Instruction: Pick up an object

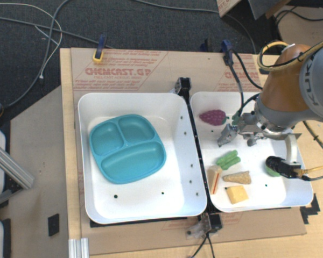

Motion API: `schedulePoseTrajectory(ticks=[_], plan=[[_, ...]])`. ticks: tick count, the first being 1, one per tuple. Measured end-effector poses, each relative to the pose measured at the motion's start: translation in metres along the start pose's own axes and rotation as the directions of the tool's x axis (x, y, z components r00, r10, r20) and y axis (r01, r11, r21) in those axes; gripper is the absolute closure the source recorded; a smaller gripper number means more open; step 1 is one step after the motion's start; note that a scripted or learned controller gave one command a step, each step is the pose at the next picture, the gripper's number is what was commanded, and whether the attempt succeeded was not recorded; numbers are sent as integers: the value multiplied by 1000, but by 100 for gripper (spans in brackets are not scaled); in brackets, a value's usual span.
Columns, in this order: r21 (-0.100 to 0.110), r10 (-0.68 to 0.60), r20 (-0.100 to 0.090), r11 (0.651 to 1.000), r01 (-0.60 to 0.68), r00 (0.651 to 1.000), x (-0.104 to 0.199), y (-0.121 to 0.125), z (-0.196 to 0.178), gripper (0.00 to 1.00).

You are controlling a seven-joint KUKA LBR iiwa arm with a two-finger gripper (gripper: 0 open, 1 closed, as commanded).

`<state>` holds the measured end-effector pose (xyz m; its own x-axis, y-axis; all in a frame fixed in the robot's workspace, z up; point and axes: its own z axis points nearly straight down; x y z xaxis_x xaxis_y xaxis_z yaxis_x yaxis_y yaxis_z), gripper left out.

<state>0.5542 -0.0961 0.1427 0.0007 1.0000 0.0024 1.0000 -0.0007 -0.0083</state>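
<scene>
While the tool (226, 137) hangs over the right bin (296, 200), nothing visibly held, I cannot tell its spread; the green toy (227, 159) near the bin's middle looks light, stiff, graspable crosswise.

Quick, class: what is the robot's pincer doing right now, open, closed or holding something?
Pincer: cannot be told; it hangs over the right bin, between the purple grapes and the green item, with nothing visibly held.

Left bin (91, 144): teal divided plate (128, 148), centre.
Right bin (258, 200): gripper (232, 133) over purple grapes (212, 116), green toy (227, 159).
</scene>
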Motion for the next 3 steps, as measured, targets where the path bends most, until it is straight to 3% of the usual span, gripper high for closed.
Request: schedulePoseTrajectory(ticks=[1, 2, 3], plan=[[0, 0, 0, 1000, 0, 1000, 1, -1, 53, 0], [-8, 1, 1, 1000, -1, 1000, 0, 1, 39, 100], [-13, -1, 3, 1000, 1, 1000, -1, 3, -5, 100]])
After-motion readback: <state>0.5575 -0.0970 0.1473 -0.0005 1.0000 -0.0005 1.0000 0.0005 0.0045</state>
